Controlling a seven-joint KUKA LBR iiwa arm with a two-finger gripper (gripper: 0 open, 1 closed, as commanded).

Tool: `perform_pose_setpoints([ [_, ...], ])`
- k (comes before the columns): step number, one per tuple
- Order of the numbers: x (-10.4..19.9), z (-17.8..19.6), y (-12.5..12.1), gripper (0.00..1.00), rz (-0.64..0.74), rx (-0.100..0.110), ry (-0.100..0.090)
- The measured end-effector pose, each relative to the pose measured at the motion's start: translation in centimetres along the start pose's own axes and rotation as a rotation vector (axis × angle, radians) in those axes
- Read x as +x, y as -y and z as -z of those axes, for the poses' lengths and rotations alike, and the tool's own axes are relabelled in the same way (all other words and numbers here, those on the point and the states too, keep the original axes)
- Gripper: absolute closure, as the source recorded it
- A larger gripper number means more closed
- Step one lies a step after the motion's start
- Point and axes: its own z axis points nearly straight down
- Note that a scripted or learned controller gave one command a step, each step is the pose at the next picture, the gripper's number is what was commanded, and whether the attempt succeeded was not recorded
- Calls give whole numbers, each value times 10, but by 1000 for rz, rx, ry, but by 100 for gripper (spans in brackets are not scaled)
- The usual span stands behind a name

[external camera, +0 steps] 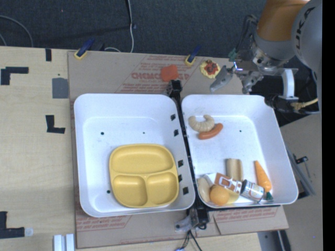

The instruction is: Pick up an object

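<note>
**Hand high over the right bin's far edge, nothing between its fingers**

Here is the arm [293,14], grey with its orange band, reaching in from the right, and its hand [236,80] hangs above the far rim of the right bin [272,124]. The fingers are spread apart and there is nothing between them. One finger [221,80] points out over the cardboard just beyond the bin's rim.

Now the goods, all placed from that right bin. In its far half, closest to the hand but well apart from it, a curled pale pastry [201,122] touches a small sausage [210,132]. Down at the near wall, far from the hand, is the crowd: an orange [219,195], a small bottle [250,190] on its side, a carton [228,183], a tan roll [234,168] and a carrot [263,175] toward the right wall.

Just beyond the bin's far rim, on the cardboard, sits a little yellow and red toy [210,68], left of the hand. Further left lies an orange block [169,73].

Left of the right bin, touching it, the left bin [104,114] carries a yellow divided tray [144,173], all on the counter [26,140].
</note>
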Motion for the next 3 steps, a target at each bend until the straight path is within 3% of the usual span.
perform_pose_setpoints([
  [1, -57, -72, 15, 0, -6, 8, 0],
  [2, -46, -164, 11, 0, 1, 10, -3],
  [3, -31, -187, 19, 0, -1, -21, -1],
])
